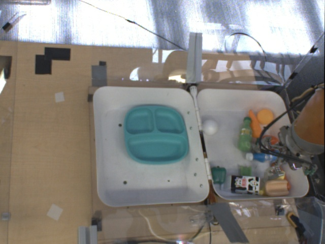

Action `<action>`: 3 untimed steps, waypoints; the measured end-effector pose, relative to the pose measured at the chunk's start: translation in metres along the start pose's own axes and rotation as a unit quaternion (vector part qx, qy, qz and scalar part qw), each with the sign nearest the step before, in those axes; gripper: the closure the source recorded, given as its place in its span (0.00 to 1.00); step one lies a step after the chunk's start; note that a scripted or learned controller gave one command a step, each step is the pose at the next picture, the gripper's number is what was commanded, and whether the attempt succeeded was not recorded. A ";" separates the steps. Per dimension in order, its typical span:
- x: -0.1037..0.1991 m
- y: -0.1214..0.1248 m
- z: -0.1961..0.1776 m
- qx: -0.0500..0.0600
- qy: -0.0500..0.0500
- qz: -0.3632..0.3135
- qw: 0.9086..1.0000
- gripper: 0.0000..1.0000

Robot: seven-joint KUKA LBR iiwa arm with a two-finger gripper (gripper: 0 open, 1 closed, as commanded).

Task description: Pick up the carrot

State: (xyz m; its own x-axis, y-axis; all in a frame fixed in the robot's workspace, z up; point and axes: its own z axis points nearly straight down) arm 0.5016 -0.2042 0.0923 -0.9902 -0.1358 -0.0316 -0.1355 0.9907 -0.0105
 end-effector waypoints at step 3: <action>-0.041 0.021 0.004 -0.003 0.009 0.037 0.999 0.00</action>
